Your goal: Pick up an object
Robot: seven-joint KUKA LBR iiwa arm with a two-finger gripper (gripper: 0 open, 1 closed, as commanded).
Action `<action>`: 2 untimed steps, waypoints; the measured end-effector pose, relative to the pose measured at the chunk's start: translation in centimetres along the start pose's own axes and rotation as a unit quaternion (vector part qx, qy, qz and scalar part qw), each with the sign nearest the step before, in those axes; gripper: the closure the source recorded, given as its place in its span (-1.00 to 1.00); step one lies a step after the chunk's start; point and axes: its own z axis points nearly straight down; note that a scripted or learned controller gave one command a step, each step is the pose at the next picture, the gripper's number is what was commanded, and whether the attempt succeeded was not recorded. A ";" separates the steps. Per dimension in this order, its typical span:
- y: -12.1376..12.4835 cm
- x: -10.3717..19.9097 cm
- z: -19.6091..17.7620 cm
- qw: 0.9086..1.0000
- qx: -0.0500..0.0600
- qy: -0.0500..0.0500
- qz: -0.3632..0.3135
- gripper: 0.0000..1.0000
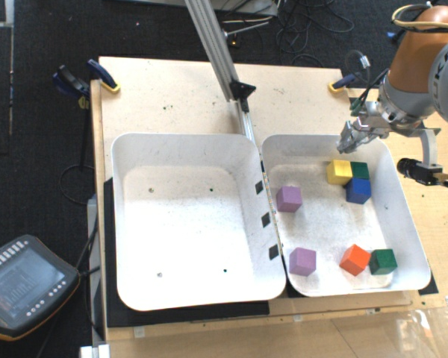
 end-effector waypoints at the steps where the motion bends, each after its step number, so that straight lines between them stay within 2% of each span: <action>1: 0.2 0.0 -4.8 1.000 0.000 0.000 0.000 1.00; 2: -0.5 5.2 -4.0 1.000 0.004 0.002 -0.001 1.00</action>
